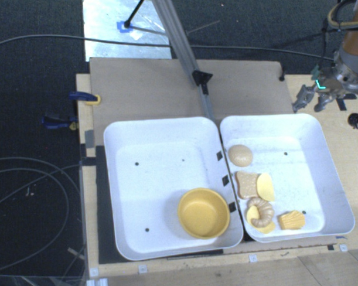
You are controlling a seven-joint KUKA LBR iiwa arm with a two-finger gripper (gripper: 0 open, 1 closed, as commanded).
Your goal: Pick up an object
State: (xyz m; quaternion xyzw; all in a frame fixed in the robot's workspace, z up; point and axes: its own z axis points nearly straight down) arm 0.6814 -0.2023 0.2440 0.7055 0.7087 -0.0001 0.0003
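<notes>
My gripper point(313, 101) hangs above the far right corner of the right bin point(329, 157), just beyond its rim, with its fingers spread open and nothing between them. In that bin's near left part lie a beige bun point(240, 155), a slice of toast point(246, 184), a yellow oval chip point(265, 187), a croissant point(261, 213) and a yellow ridged piece point(291, 220). A yellow bowl point(204, 212) sits upright at the near right of the left bin point(127, 170). All of these lie well below and to the left of the gripper.
A grey metal pole point(178, 37) slants from the top down to a black clamp point(202, 78) near where the two bins meet. Blue and yellow clamps point(83, 99) grip the brown board's left edge. Cables point(27, 174) run over the dark floor.
</notes>
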